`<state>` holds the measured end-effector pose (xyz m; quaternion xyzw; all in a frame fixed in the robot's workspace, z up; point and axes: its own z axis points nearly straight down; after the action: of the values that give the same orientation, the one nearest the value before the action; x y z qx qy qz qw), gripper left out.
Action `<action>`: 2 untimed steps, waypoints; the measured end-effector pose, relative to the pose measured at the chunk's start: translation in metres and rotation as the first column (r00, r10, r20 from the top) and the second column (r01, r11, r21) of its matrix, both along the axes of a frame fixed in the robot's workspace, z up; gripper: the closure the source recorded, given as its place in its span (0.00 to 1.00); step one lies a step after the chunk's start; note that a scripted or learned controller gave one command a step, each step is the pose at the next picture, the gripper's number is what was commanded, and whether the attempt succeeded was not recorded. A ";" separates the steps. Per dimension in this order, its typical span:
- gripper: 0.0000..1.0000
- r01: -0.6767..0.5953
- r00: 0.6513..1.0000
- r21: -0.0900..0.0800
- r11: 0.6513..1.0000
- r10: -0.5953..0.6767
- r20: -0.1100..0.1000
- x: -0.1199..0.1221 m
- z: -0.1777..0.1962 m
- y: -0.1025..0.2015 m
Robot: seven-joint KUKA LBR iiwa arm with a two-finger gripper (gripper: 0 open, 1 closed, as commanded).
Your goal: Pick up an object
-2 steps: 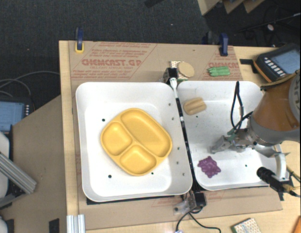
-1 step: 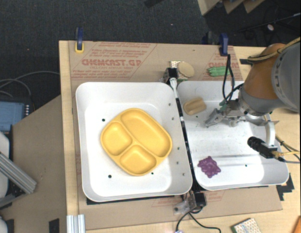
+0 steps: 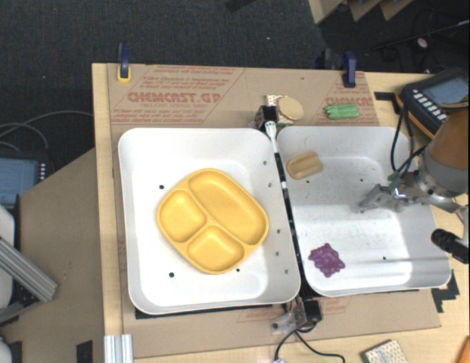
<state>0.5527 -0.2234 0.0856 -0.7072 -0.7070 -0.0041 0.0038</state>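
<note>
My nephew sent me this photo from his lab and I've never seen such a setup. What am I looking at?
One camera above a bench looks down at a slant on two shallow white bins. The left bin holds a yellow divided plate. The right bin holds a tan block near its top left and a purple lump near its front. A grey robot arm reaches in from the right; its gripper hangs over the right bin, with nothing visibly held. A green object lies on the bench behind the bins.
</note>
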 end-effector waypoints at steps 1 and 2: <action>1.00 -0.004 1.000 -0.010 1.000 0.004 0.002 0.001 0.010 0.002; 1.00 -0.003 1.000 -0.009 1.000 0.003 -0.002 -0.008 0.031 0.036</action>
<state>0.5447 -0.1876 0.1170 -0.7062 -0.7081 -0.0002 0.0013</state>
